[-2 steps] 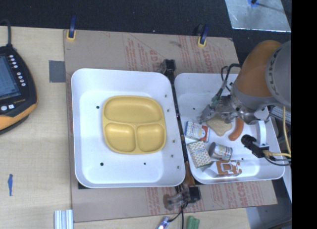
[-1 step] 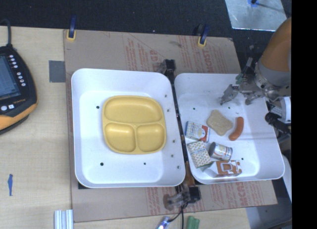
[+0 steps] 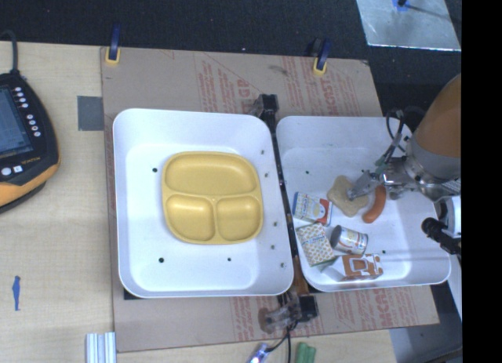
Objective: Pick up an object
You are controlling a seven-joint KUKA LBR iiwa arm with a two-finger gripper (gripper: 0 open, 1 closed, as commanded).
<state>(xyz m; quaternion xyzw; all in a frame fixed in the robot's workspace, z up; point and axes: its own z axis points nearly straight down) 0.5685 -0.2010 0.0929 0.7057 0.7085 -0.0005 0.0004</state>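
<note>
front edge: clamp hardware [image 3: 286, 314] at bottom of the bin seam, on the cardboard sheet [image 3: 196, 79] over the tabletop [image 3: 47, 275]; blue mark [image 3: 16, 292] on wood at far left.
right bin [image 3: 314, 130]: white, shallow; all small items sit in its lower/centre part.
orange-print packet [image 3: 361, 266]: nearest item, flat by the bin's front wall.
can [image 3: 348, 239]: silver, on its side, just behind the packet, touching or nearly touching checkered packet.
checkered packet [image 3: 313, 242]: left of can, tilted, close to the seam.
carton [image 3: 312, 208]: small, white w/ red + blue print, just behind checkered packet.
sausage [image 3: 375, 205]: orange-red, hot-dog type, lying slantwise right of centre.
tan piece [image 3: 343, 194]: sponge- or bread-like, touching sausage's left side.
jaws [image 3: 367, 186]: low over tan piece + sausage top end; tips look close together, nothing seen clamped betw. them; can't tell contact w/ either item.
arm [image 3: 439, 130]: grey wrist, orange band, in from the right.
left bin [image 3: 133, 130]: white; holds yellow 3-compartment plate [image 3: 212, 197], centred, upright.
pendant [image 3: 22, 146]: black/orange controller w/ screen, tabletop far left.
far edge: two blue-yellow clips [image 3: 114, 46] hold the cardboard.
</note>
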